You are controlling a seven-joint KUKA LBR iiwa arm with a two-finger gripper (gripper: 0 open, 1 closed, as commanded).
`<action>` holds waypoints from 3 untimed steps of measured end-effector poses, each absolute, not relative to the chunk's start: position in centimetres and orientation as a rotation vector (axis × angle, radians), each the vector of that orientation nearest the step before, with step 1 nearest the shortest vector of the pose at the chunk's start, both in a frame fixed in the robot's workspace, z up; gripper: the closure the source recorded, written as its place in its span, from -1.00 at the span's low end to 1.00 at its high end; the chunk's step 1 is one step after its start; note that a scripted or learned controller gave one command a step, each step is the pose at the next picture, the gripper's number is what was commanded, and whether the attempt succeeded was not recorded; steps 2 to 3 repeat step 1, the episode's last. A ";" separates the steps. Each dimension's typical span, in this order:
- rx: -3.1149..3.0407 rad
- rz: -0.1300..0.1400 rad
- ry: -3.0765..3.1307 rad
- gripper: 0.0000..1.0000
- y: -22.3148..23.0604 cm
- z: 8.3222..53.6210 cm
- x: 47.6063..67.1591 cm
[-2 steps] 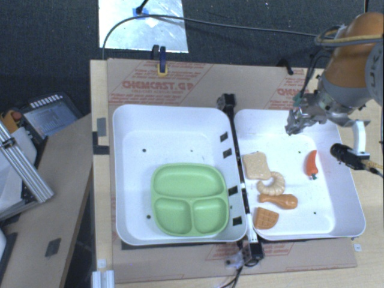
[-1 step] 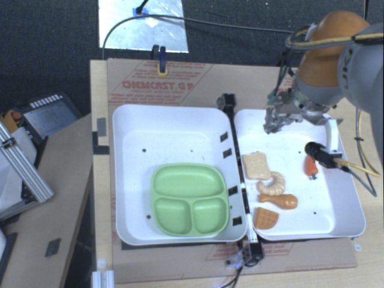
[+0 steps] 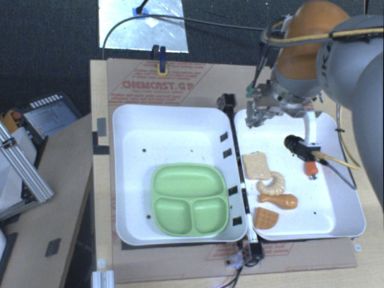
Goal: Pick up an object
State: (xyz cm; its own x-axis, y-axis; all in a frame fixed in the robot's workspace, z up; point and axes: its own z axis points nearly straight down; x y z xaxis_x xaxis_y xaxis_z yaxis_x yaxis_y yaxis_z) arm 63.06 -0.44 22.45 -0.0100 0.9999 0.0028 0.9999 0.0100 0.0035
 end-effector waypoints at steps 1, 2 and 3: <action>2.209 0.007 2.233 1.00 5.9 23.0 63.8; 2.209 0.007 2.233 1.00 5.9 23.0 63.8; 2.209 0.007 2.233 1.00 5.9 23.0 63.8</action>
